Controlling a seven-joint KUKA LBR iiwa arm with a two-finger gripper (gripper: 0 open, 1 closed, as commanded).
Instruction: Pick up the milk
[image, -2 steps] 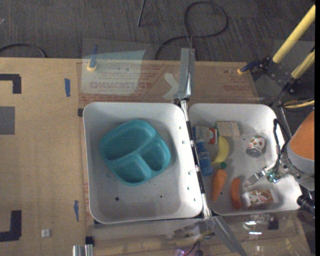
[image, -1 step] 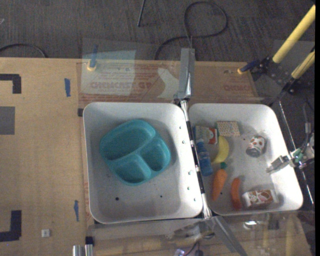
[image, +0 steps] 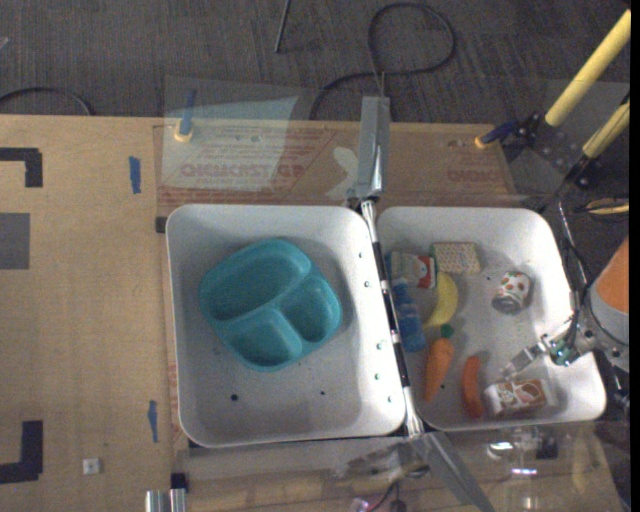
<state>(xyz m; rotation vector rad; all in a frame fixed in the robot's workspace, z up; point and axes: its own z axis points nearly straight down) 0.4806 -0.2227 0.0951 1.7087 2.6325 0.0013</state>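
Most of my arm is cut off at the right edge of the frame; just the orange band and a bit of grey show there. My gripper reaches in from that side over the lower right part of the right bin, and it is small and blurred. I see thin metal fingers pointing down and left, but I cannot tell how far apart they stand, nor whether they touch anything.

The milk lies on its side in the lower right corner of the right bin, just below my fingertips (a small brownish-and-white carton, its print too blurred to read). Nothing shows between my fingers.

Just left of the milk lie a short orange piece and a carrot. Higher up are a banana, a cracker, a small red-and-white carton, a blue item against the bin's left wall, and a tipped can, its label unreadable.

The left bin holds a teal divided plate.
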